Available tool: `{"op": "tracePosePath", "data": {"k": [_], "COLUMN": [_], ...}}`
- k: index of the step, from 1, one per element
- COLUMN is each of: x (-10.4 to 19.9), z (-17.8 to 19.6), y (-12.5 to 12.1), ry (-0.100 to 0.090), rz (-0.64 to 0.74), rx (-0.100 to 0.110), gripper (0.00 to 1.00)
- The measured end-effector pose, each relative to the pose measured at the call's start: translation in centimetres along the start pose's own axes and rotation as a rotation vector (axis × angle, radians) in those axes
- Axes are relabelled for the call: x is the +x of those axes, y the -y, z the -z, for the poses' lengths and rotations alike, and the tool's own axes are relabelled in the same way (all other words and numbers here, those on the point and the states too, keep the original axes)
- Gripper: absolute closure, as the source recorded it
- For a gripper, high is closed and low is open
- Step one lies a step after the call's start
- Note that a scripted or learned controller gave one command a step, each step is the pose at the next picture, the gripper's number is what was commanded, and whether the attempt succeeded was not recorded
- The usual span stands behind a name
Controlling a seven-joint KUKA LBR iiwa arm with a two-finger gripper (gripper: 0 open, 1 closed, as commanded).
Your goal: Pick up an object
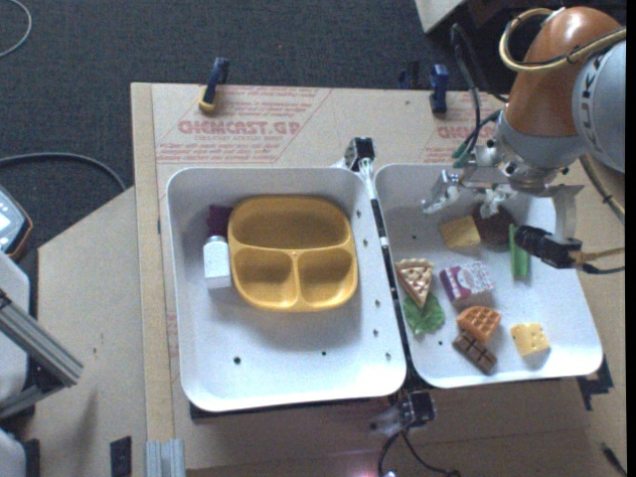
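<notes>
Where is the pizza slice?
The pizza slice lies in the right bin, near its left wall, just above a green leaf and left of the purple packet.

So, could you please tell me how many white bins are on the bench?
2: the left bin holds a yellow divided plate; the right bin holds toy food, under the gripper.

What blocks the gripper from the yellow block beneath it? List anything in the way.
Nothing visible does. The gripper hangs just above the yellow block in the right bin. A dark brown piece lies against the block's right side and may crowd a grasp.
</notes>
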State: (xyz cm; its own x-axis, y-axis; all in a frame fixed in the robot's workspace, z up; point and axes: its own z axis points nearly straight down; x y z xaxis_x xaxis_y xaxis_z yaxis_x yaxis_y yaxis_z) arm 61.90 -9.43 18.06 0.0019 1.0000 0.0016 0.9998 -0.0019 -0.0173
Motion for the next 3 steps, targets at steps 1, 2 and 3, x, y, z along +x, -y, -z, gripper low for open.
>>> {"op": "tracePosePath", "data": {"k": [1,2,3], "x": [0.0,-0.3,-0.2], "z": [0.9,-5.4,-9.6], "y": [-0.3,-0.1,-0.2], "ry": [0.001,0.000,0.000], "rz": [0.002,0.001,0.003], "rx": [-0.016,-0.010,-0.016], "gripper": [0.00,0.00,0.00]}}
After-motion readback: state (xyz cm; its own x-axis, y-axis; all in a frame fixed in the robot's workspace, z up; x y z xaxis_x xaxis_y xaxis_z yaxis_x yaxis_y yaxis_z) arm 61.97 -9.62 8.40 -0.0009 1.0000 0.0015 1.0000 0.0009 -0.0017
